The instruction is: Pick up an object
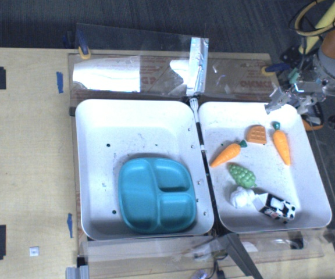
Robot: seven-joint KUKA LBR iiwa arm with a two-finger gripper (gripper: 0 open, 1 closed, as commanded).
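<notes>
The right bin (313,214) holds several small toys. An orange carrot (225,153) lies near its left wall, and a second carrot (281,145) lies near the right wall. Between them, further back, is a tan waffle-like piece (256,135). A bumpy green vegetable (241,175) lies mid-bin, with a white garlic-like piece (241,197) and a black-and-white toy (278,208) in front of it. My gripper (285,99) hangs over the bin's back right corner, apart from all the toys, with nothing seen in it.
In the left bin (92,127) a teal divided plate (156,195) lies at the front. A clear plastic panel (156,68) stands behind both bins. Cables and the arm's orange-banded wrist (333,45) crowd the back right.
</notes>
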